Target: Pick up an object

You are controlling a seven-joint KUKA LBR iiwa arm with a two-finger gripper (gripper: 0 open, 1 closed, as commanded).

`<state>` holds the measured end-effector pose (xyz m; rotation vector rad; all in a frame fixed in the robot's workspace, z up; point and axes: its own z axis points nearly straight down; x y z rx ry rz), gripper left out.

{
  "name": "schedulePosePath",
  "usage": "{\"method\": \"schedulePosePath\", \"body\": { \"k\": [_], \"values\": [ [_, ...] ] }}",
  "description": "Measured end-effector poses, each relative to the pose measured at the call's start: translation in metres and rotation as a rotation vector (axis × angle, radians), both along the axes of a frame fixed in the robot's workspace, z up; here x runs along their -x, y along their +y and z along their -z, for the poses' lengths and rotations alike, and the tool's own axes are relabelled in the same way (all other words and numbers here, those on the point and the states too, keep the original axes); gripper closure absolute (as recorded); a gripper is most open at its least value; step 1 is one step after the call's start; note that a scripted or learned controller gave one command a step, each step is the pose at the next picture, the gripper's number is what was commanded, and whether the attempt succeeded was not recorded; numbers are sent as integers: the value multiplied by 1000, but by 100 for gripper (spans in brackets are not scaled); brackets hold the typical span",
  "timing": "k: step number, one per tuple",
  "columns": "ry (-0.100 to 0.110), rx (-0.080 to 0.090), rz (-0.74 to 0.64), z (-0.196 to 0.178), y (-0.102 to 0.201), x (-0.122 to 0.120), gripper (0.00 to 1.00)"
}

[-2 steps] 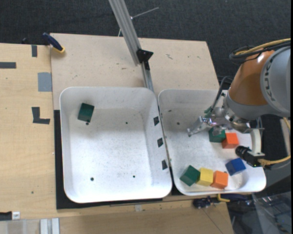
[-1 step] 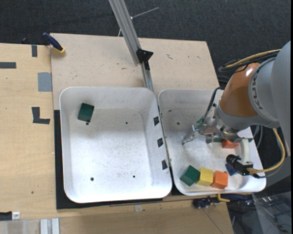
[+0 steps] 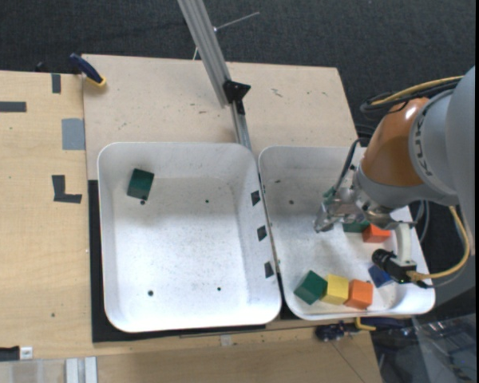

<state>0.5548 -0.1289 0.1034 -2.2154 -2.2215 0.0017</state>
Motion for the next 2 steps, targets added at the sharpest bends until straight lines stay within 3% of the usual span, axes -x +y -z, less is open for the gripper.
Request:
{"method": "schedulePosePath", "body": {
  "k": [2],
  "values": [
    [-7, 2, 1, -85, 2, 6, 100]
  ]
}}
